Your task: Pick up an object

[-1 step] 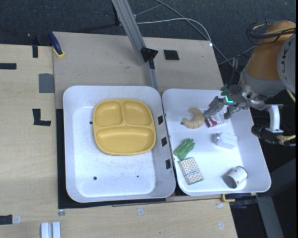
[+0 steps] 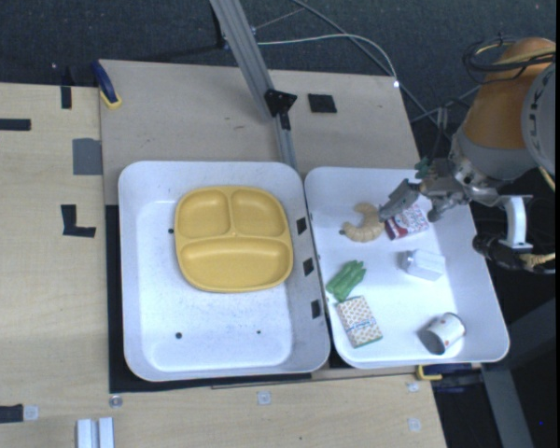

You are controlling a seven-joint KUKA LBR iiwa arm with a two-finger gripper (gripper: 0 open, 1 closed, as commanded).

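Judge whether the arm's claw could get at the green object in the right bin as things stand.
Probably yes. The green object lies open in the right bin, apart from the patterned packet beside it, with nothing on top. The claw hovers nearby.

one fixed camera sits above the tabletop [image 2: 37, 250] and looks down at a slant, far enough back to take in both shallow bins whole. the left bin [image 2: 135, 278] lies near the middle of the view and the right bin [image 2: 476, 297] runs toward the right side. dark floor fills the top of the view beyond the far edge. the arm [image 2: 509, 119] enters from the upper right, and a slanted metal pole [image 2: 247, 49] crosses the top centre.
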